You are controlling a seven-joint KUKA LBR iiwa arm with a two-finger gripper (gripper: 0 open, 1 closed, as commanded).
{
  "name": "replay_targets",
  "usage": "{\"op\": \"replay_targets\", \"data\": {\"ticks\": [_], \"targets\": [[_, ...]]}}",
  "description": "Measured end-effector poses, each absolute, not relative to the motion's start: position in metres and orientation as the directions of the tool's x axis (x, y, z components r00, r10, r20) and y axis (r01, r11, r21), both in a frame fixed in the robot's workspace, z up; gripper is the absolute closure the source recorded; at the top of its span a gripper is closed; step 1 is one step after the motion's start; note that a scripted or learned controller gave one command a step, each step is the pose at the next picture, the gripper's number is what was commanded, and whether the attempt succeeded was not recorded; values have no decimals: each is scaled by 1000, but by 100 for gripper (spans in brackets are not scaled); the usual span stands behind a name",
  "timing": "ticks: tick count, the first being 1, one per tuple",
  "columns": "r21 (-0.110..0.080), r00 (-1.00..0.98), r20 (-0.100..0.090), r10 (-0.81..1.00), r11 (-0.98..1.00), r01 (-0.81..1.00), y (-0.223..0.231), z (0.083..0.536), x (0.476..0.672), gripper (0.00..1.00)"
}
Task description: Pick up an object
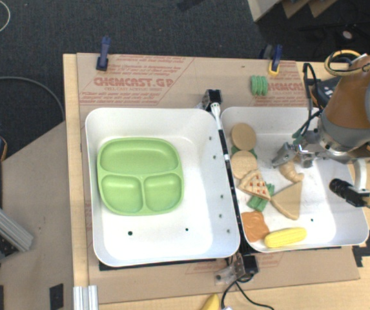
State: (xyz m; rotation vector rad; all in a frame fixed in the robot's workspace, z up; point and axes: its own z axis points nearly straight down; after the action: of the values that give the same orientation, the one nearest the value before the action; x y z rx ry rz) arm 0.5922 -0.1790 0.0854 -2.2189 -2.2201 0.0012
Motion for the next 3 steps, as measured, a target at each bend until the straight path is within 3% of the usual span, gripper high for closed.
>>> {"op": "replay_targets", "data": {"ticks": [1, 3], "targets": [[1, 1, 0, 1000, -1, 1000, -180, 96, 593, 100], [5, 2, -1, 1000, -2, 1000, -180, 115, 594, 100]]}}
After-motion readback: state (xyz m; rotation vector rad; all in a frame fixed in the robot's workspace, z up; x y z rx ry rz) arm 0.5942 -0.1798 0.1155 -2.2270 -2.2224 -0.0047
